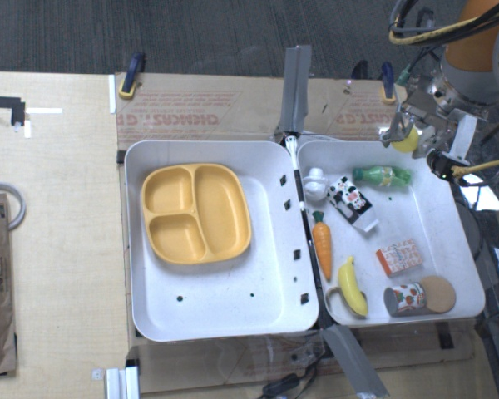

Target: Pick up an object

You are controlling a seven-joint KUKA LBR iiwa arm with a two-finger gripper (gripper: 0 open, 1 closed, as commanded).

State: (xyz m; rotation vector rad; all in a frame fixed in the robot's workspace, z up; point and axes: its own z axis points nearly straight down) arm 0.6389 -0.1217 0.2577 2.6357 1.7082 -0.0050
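Behind bins: cardboard (191, 106), mirrored red print | pincer (405, 137) grips yellow object (407, 142)

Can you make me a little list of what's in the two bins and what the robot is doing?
left bin: yellow divided plate
right bin: green bottle, cow-print carton, carrot, banana, orange-red packet, printed can, small white object
gripper: above right bin's far edge
in gripper: small yellow object, too small to name
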